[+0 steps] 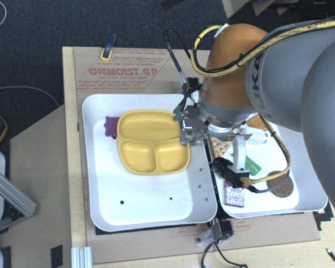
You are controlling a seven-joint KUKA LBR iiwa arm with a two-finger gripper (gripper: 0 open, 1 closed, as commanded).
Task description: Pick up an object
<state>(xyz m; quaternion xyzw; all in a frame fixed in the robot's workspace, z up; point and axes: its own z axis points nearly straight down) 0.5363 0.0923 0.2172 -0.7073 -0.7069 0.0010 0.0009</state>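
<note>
My gripper (222, 145) hangs under the orange-banded wrist, low over the near-left part of the right bin (304, 204), close to the wall shared with the left bin. Just beneath it lies a speckled pizza-slice toy (218, 148), partly covered. A green block (252, 165) lies a little to its right. A pink patterned packet (234, 196) rests at the bin's front, and a brown round disc (283, 187) sits further right. I see nothing held.
The left bin (92, 166) holds a yellow divided plate (151, 141) with a small purple object (110, 126) at its left edge. An orange item (257, 121) peeks out behind the arm in the right bin. The arm's grey body covers the right bin's far side.
</note>
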